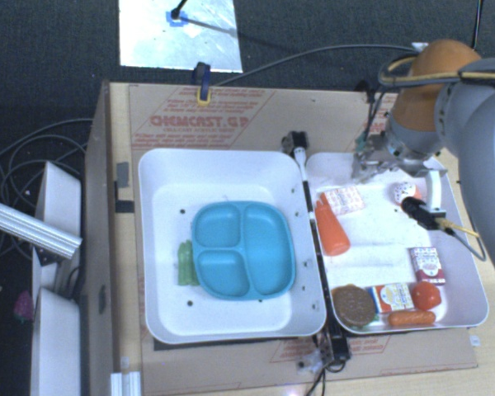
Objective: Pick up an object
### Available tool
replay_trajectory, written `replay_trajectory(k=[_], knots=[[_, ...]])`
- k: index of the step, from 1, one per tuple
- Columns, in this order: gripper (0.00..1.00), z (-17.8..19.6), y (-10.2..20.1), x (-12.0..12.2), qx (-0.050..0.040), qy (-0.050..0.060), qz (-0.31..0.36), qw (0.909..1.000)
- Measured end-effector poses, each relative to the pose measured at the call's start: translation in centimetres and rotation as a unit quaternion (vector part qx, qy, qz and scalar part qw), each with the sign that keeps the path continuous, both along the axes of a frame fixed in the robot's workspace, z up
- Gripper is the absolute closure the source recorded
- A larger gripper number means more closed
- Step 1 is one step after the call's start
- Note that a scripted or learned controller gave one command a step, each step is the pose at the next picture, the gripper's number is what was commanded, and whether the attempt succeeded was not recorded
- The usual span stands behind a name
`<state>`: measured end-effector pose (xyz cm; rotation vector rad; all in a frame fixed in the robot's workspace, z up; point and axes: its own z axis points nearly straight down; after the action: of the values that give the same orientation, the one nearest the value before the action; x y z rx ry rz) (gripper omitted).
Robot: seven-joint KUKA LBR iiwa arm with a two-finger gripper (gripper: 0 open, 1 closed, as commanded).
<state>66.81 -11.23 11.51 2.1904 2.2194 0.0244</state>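
The hand (370, 165) is seen low over the far left corner of the right bin (475, 304), beneath the grey arm and its orange band. Whether it is open or closed cannot be told, and nothing is seen held in it.

The objects are spread through the right bin. Nearest the hand lies a small red-and-white packet (341, 199), just beside it toward the near side. An orange carrot-like piece (332, 228) lies next to the packet, against the wall shared with the left bin (223, 167). A small white dotted object (403, 191), perhaps a die, sits to the right, near a black cable end. Along the near edge a brown round patty (354, 303), a small carton (393, 296), a red tomato (426, 295) and an orange sausage shape (411, 318) are crowded together; a red box (426, 264) stands apart above them. In the left bin a blue divided plate (242, 248) and a green piece (186, 263) are found.

The packet is judged the likeliest target. For a good grasp, the hand would best be centred over it before descent and closed across its short side, with the bin wall and the carrot kept clear.

The packet's long axis runs roughly left to right, tilted slightly up to the right. The carrot's long axis runs from far to near, its narrow end pointing toward the far side.
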Motion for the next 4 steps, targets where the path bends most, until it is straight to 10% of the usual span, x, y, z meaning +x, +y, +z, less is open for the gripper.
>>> replay_trajectory(k=[2,3,4], knots=[[1.00,6.9,9.3,-6.5,0.0033,0.013,-0.004,0.9999],[1.00,7.5,9.5,-10.9,0.0028,0.014,-0.006,0.9999],[1.00,6.9,6.5,-8.4,0.0022,0.013,-0.006,0.9999]])
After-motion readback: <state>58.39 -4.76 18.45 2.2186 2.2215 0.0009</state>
